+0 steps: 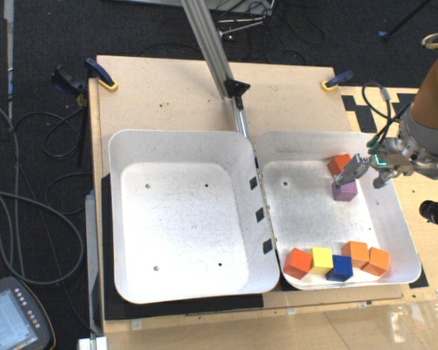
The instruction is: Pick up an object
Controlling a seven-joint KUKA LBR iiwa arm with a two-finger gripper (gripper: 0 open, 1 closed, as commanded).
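Observation:
In the right bin (299, 195), an orange block (338, 163) and a purple block (345, 190) lie close together near the far right. My gripper (360, 181) hangs over that corner, reaching in from the right. Its left finger (352, 170) sits just right of the orange block and above the purple one. The other finger stands apart from it to the right. The gripper is open, and only bin floor shows between the fingers. Along the bin's front edge lie an orange block (298, 262), a yellow block (322, 258), a blue block (341, 267) and two more orange blocks (368, 257).
The left bin (179, 210) stands beside the right one, with small black clips (261, 214) along the shared rim. A slanted metal pole (208, 39) rises from the bench's back. Clamps (337, 79) grip the far corners of the board.

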